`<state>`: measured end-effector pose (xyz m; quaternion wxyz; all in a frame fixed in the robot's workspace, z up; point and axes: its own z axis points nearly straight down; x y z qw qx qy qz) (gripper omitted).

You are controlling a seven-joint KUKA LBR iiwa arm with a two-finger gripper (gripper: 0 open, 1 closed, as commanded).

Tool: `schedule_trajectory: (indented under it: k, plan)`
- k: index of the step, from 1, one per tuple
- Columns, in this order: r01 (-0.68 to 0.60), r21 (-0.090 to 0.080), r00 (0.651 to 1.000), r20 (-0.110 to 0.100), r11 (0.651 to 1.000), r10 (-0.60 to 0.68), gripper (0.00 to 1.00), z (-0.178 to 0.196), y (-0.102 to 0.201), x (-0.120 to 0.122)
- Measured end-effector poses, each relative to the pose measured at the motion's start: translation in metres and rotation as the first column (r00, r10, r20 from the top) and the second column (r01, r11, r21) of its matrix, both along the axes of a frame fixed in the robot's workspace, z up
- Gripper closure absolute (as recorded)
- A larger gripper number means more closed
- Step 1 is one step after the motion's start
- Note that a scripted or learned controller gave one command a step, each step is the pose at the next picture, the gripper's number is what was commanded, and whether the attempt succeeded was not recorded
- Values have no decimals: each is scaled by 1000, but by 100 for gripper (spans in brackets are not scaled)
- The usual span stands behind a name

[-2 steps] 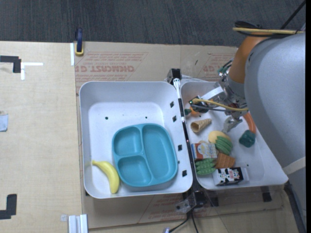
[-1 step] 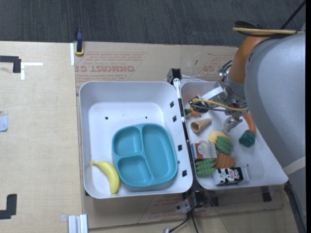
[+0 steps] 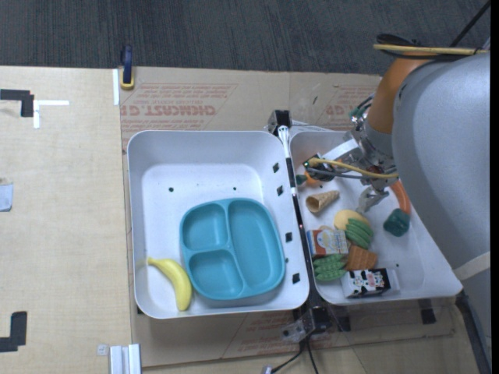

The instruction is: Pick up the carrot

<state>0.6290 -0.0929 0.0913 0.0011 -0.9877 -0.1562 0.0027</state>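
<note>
The carrot (image 3: 402,197) is a slim orange piece with a teal-green leafy end (image 3: 396,224). It lies along the right side of the right bin (image 3: 425,275), partly under the arm. The grey arm with its orange band (image 3: 390,92) comes in from the right and hangs over the back of that bin. My gripper (image 3: 373,199) points down just left of the carrot, close beside it. Nothing shows between its tips, and cables cross in front of the wrist.
The right bin also holds an ice cream cone (image 3: 321,201), a small orange toy (image 3: 312,179), a yellow piece (image 3: 347,219), green vegetables (image 3: 359,232), a snack box (image 3: 331,242) and a black-and-white carton (image 3: 366,283). The left bin (image 3: 156,162) holds a teal divided plate (image 3: 232,248) and a banana (image 3: 175,280).
</note>
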Motion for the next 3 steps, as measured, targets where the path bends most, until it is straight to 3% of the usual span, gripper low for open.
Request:
schedule_trajectory:
  k: [3]
  plan:
    - [0, 0, 1000, 0, 1000, 0, 0, 0, 0, 0]
